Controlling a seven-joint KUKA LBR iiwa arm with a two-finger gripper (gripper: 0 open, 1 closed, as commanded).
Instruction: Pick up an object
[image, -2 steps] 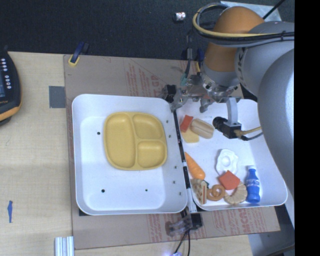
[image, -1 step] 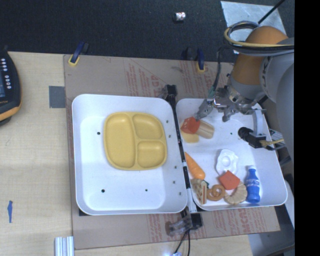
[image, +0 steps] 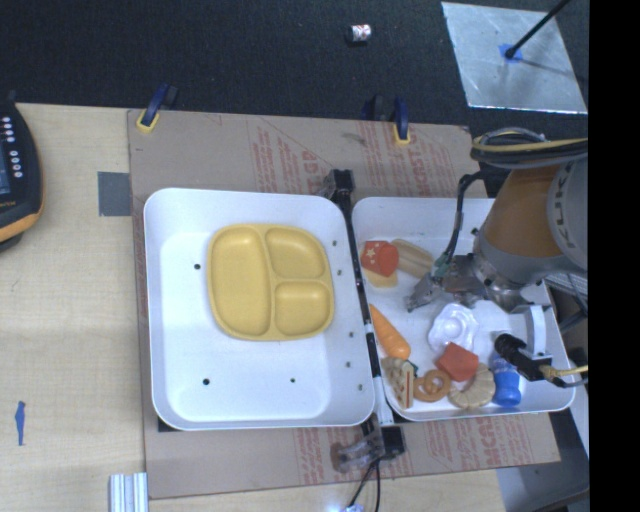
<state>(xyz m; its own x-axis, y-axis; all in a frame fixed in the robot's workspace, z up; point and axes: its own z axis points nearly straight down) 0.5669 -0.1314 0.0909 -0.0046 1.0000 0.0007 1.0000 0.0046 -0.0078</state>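
while the arm (image: 520, 215) is reaching in from the right, the gripper (image: 430, 290) is being held low over the right bin (image: 400, 220), near its middle. whether it is open or closed cannot be told, since its tip is being seen from above as one grey mass. the things that could be picked up are all lying in this bin, around the gripper and not within it.

the bun (image: 413, 258) is lying just beyond the gripper, toward the bin's far wall. whether the two are touching cannot be told. the strawberry (image: 380, 258) is lying against the bun's left side, close to the wall shared with the left bin (image: 180, 350). the white piece (image: 453, 325) is lying just beside the gripper on the near side, partly under the wrist. the carrot (image: 390, 333) is lying slantwise to the gripper's near left, along the shared wall and apart from the tip.

the rest is being crowded along the near wall, well apart from the gripper. the red block (image: 458, 362) is lying just below the white piece. the waffle (image: 400, 380), the pretzel (image: 435, 385), the cookie (image: 470, 392) and the blue piece (image: 505, 388) are lying in a row from left to right, each touching or nearly touching the next.

in the left bin a yellow plate (image: 270, 280) with three compartments is being borne flat, toward the far right part. both bins are being carried side by side on the bench (image: 70, 300).
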